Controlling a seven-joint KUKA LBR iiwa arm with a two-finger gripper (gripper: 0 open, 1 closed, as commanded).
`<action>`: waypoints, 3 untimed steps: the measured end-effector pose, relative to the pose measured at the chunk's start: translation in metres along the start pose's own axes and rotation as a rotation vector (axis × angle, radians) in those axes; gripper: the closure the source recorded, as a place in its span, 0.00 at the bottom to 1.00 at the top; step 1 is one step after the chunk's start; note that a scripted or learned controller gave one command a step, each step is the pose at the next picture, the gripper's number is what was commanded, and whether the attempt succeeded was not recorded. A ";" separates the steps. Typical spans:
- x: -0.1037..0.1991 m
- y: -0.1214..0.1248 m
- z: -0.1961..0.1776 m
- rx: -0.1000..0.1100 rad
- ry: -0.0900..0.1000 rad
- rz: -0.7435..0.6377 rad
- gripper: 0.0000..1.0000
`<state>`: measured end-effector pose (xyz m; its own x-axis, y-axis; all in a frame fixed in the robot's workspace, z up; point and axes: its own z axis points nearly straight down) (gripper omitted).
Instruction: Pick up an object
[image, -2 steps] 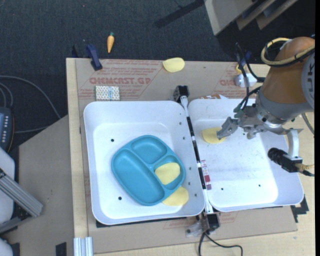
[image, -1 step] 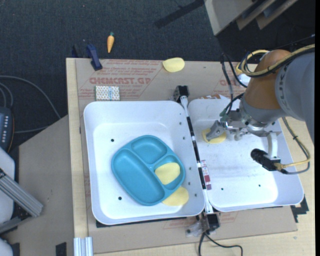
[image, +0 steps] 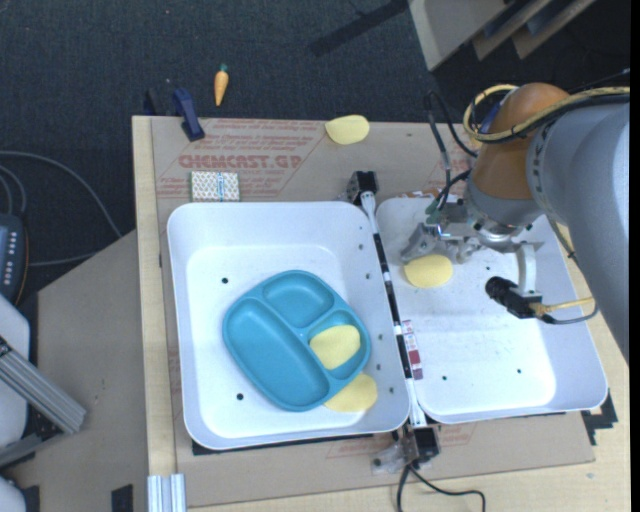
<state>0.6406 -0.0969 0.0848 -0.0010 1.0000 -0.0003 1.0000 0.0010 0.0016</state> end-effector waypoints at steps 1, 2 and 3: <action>-0.001 -0.015 0.000 0.003 0.001 0.001 0.00; -0.001 -0.014 -0.010 0.001 0.000 0.001 1.00; -0.001 -0.014 -0.010 0.001 0.001 0.001 0.00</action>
<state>0.6265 -0.0978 0.0950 0.0003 1.0000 0.0004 1.0000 -0.0003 0.0002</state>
